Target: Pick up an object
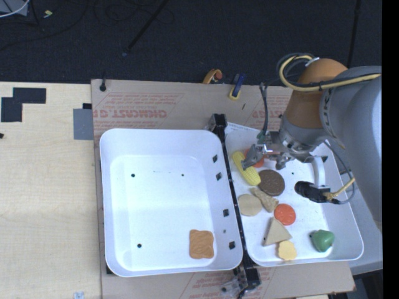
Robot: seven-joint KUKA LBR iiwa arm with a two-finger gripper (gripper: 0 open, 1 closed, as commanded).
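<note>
A pale wooden bench (43, 185) carries a cardboard sheet (156, 108) with two white bins; behind lies dark floor with cables. The left bin (124, 167) holds one waffle-like brown square (201, 243) at its 5 o'clock corner. The right bin (349, 235) holds about nine toy foods: one yellow corn (247, 169), one brown disc (272, 182), one red disc (285, 214), one green piece (322, 240), several tan and yellow pieces. The gripper (267, 154) hangs at that bin's 11 o'clock, above the corn; whether its jaws are apart is unclear, perhaps hidden by clutter.
</note>
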